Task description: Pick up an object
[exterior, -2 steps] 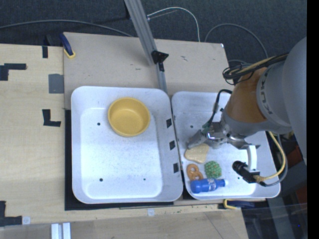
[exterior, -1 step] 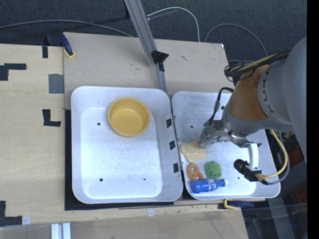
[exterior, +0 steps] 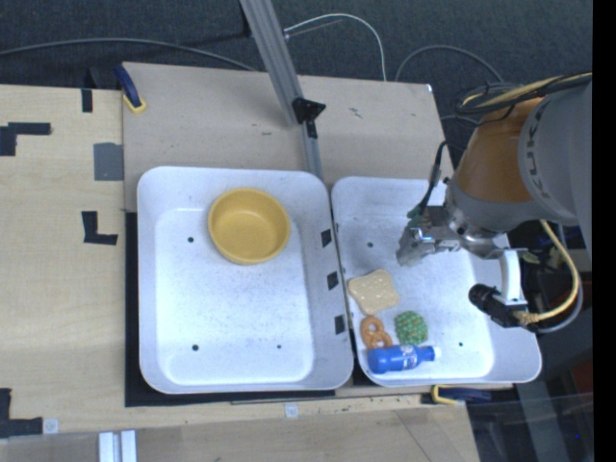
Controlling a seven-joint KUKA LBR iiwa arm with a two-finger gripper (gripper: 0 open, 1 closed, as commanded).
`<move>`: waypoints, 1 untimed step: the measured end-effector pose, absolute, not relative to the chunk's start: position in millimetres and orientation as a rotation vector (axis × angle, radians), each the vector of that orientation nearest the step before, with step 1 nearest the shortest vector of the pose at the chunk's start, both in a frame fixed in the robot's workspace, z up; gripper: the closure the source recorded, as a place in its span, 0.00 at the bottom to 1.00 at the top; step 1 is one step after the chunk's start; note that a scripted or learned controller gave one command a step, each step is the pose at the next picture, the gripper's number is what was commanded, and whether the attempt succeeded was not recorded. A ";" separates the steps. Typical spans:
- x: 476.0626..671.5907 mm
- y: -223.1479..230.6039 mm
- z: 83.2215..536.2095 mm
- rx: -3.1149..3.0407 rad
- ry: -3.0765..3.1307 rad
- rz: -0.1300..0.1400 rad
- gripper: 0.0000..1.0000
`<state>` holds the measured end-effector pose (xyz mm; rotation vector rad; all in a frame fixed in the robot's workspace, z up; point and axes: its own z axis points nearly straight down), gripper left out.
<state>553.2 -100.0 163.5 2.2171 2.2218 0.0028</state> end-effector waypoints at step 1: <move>555.7 -95.3 225.8 2.215 2.221 0.005 1.00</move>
